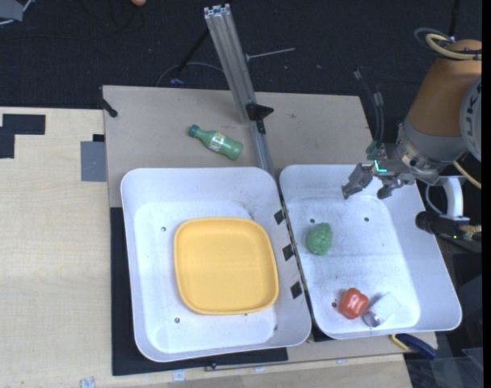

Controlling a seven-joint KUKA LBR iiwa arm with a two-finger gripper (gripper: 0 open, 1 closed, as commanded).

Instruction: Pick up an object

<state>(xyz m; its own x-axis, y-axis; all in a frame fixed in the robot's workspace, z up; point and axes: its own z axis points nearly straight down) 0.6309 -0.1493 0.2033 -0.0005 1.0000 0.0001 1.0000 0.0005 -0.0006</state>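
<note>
A green lumpy object [319,238] lies in the right bin [423,257], near its left wall. A red object [352,302] sits at the bin's front, with a small pale, clear item [379,309] just right of it. My gripper [368,187] hangs over the far edge of the right bin, up and to the right of the green object. Its two dark fingers are spread apart with nothing between them. A yellow square plate [226,265] lies in the left bin [148,217].
A green bottle [217,141] lies on its side on the bench behind the left bin. A slanted metal rail [237,59] rises from between the bins toward the back. The grey and orange arm [443,111] stands at the right.
</note>
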